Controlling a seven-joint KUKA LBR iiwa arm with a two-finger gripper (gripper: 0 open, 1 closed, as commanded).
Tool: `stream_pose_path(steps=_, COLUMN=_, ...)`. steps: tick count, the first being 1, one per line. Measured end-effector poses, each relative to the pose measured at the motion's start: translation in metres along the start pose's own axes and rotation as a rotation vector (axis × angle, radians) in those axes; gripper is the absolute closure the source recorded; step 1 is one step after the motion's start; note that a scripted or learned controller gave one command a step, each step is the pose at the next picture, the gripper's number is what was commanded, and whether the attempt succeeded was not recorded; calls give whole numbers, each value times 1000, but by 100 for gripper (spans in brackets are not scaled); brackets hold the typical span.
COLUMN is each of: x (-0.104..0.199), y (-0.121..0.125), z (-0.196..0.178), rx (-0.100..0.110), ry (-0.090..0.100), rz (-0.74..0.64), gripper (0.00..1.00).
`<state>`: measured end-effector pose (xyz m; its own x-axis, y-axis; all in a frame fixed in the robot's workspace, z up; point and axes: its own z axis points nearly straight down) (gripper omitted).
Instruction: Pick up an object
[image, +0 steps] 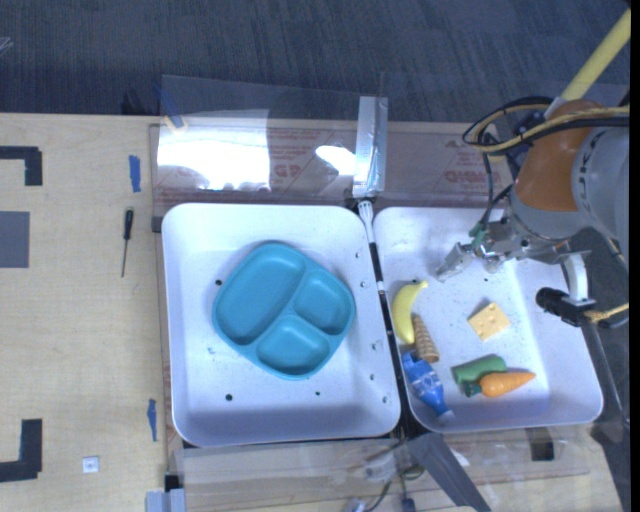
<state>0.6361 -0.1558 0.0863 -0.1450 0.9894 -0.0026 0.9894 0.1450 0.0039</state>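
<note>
Nearest you, along the front of the right bin (560, 400), lie a blue wrapper (426, 385) and a carrot (505, 382) touching a green piece (474, 369). You'll see the gripper (462, 257) over the bin's rear — its fingers look parted around nothing, though they are small and hard to read. Outward, the wrist angles up-right to the orange band (545, 175); the grey arm is cut off at the right edge. Near the gripper sit a banana (404, 310), a cone (426, 340) and a cheese wedge (489, 322). A blue divided plate (284, 309) fills the left bin (190, 330).

Fixed camera above bench (70, 300), slanting down on both bins (190, 300); moderately near, seemingly
</note>
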Motion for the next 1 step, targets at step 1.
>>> stream_pose_path(steps=1, x=-31, y=-64, z=-1, rx=3, ry=0, rz=5, gripper=0)
